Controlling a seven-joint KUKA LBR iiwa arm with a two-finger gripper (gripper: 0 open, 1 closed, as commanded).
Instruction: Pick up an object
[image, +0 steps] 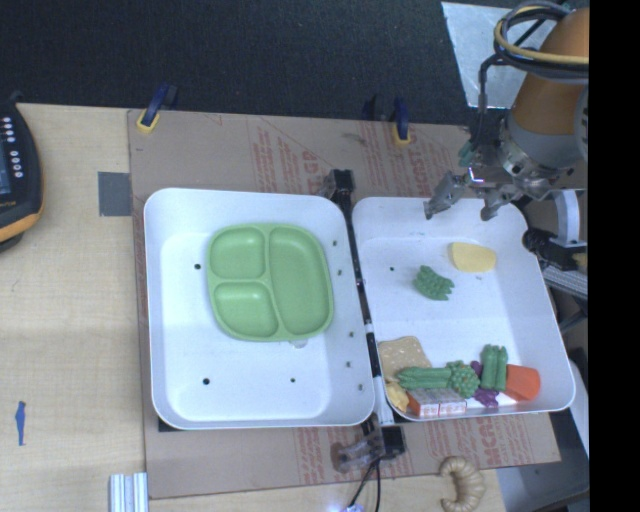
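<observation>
Gripper (467, 198), fingers apart and empty, hovers over the far edge of the right bin (395, 225); the yellow food piece (472, 257) lies just near it, the small green piece (434, 283) toward mid-bin; expect the flat yellow piece to slide from a descending finger; note the crowded toy food heap (460, 385) along the near edge, where you risk snagging two items.

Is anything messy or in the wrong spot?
A curled tan thing lies outside the bins, on the bench's near edge. In the right bin, most toy foods are jumbled in the near corner. The green plate sits tidy.
</observation>
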